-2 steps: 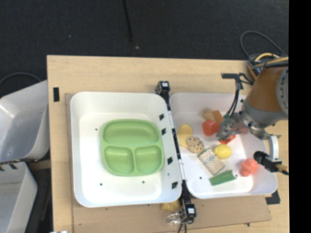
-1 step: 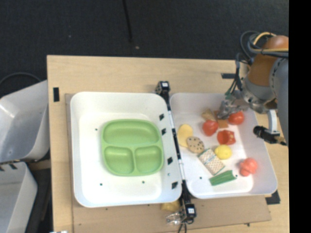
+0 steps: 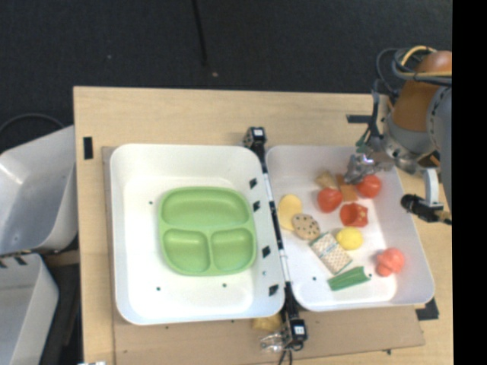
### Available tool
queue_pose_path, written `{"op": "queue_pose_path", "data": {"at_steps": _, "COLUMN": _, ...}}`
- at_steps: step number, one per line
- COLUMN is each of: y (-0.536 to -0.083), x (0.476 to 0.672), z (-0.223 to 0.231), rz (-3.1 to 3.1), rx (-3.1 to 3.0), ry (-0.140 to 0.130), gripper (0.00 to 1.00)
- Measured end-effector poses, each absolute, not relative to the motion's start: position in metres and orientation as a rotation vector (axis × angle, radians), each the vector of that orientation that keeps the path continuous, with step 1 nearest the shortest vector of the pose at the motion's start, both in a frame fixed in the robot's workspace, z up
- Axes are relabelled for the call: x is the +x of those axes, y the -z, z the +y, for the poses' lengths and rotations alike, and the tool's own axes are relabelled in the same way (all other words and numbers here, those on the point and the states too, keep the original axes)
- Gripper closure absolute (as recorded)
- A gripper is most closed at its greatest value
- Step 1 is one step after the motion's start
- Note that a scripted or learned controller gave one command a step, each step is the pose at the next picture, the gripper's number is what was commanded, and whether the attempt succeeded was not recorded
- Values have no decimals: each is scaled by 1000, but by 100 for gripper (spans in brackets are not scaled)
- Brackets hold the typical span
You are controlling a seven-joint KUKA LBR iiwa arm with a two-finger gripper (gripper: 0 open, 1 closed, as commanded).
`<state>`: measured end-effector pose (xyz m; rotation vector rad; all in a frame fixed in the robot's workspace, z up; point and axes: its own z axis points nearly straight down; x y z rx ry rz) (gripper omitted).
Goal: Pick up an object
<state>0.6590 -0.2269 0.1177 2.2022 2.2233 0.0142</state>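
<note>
Camera view: the grey two-finger gripper [image 3: 358, 167] is lowered into the right white bin [image 3: 407, 280], beside a small round red plastic tomato [image 3: 329, 199]. Finger state cannot be told. The tomato is judged light, rigid, slippery; grasping across its middle is advised.

Two shallow white bins, the left bin [image 3: 137, 295] and the right bin [image 3: 411, 280], look like smooth, faintly glossy plastic. The green three-compartment tray [image 3: 205, 230] in the left one is smooth matt plastic. The pale bench top [image 3: 167, 112] looks like matt wood. The small red toy tomato [image 3: 329, 199] shines slightly, like plastic.
</note>
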Motion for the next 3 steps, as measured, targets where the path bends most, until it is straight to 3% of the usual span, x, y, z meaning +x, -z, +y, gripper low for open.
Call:
{"op": "queue_pose_path", "data": {"at_steps": 2, "y": -140, "x": 661, "z": -229, "rz": 2225, "rx": 2186, "ry": -13, "gripper": 100}}
{"op": "queue_pose_path", "data": {"at_steps": 3, "y": -140, "x": 661, "z": -229, "rz": 2228, "rx": 2184, "ry": -12, "gripper": 0}}
